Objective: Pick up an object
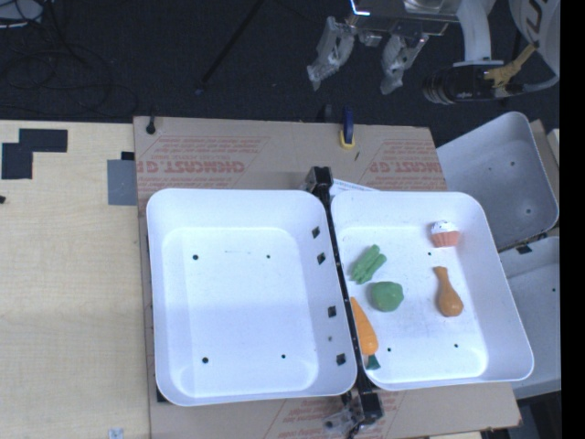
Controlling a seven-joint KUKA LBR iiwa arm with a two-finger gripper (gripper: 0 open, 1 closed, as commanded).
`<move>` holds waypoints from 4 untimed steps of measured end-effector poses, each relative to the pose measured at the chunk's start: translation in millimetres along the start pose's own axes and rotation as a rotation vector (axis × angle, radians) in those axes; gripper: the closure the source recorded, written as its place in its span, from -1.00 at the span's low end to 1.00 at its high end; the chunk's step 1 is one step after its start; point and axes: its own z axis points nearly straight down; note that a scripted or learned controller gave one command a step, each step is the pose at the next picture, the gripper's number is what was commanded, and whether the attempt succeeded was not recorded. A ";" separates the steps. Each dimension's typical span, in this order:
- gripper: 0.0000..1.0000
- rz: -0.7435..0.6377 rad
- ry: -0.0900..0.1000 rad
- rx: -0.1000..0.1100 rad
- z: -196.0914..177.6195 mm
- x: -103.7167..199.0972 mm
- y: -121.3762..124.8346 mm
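The right bin [494, 337] holds several toy foods: a green pea pod [367, 264], a round green vegetable [386, 295], an orange carrot [364, 329] against the left wall, a brown drumstick [447, 293] and a small cupcake [444, 234] with white top. My gripper [364, 60] hangs high above the back of the bench, well away from both bins. Its two fingers are spread apart with nothing between them.
The left bin [174, 245] sits beside the right one, joined by a black divider clip strip [329, 273]. Both rest on a cardboard sheet [238, 154]. A grey metal plate [512, 172] lies at the right. Dark cables run at the back.
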 end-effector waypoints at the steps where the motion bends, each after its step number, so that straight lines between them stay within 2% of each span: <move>1: -1.00 0.000 -0.001 0.005 74.5 84.5 -0.7; 2: -1.00 -0.001 0.002 -0.005 -18.8 139.7 -0.4; 3: 1.00 -0.003 -0.003 0.006 -23.2 139.5 -0.9; 4: 1.00 0.003 -0.003 0.006 -13.3 136.9 -41.7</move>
